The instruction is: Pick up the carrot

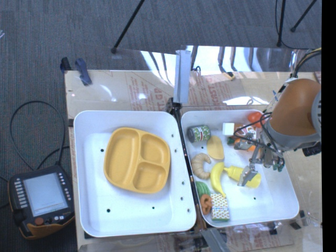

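Carrot [242, 132] pickup looks unfinished: what I take to be the carrot is a thin orange piece near the back of the right bin [290, 199]. It lies just beside the arm's grey wrist and is partly hidden by it, so I am not sure of it.

The gripper [248, 175] hangs low over a yellow bottle [234, 170] in the middle of that bin, some way in front of the carrot. The tip blurs against the bottle, so I cannot tell whether the gripper is apart or together. Nothing can be seen held in it.

Just left of the bottle lies a banana [217, 178], with a croissant [200, 165] beyond it. Further back are a pale wedge [216, 147], a small white block [228, 128] and a can [199, 134] on its side. A red tomato [254, 117] sits in the back corner, close behind the carrot. The left bin [89, 140] holds a yellow divided plate [137, 160].

The main risk is a grab on the wrong thing. As placed, the gripper would meet the bottle if it closed or came down here. Reaching the carrot means moving back across the bin, where the bottle could be knocked. The tomato and the clutter next to the carrot could be nudged or caught with it. A thin piece lying flat may also slip out of a shallow grip.
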Controlling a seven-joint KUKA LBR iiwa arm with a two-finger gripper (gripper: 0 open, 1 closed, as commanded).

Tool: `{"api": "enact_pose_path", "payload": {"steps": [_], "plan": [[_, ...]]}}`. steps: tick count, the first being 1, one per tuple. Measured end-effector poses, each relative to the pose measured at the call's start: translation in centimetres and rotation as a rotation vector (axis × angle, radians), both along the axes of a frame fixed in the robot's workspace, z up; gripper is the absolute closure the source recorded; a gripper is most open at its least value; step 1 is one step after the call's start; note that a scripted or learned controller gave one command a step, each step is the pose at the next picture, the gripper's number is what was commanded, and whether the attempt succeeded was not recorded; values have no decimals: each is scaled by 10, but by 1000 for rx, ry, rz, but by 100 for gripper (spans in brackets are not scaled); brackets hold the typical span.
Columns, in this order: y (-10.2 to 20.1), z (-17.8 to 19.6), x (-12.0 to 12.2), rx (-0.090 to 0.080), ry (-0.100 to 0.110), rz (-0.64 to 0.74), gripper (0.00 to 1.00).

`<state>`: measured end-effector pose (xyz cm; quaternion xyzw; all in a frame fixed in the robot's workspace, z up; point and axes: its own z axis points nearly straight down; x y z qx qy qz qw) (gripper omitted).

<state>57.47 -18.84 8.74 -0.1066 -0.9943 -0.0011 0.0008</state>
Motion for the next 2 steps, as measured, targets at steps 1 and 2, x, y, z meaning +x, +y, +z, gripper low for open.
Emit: {"api": "enact_pose_path", "payload": {"steps": [1,2], "plan": [[-8,-2,50,5,10,-76,0],[-7,10,53,1,-2,-71,100]]}}
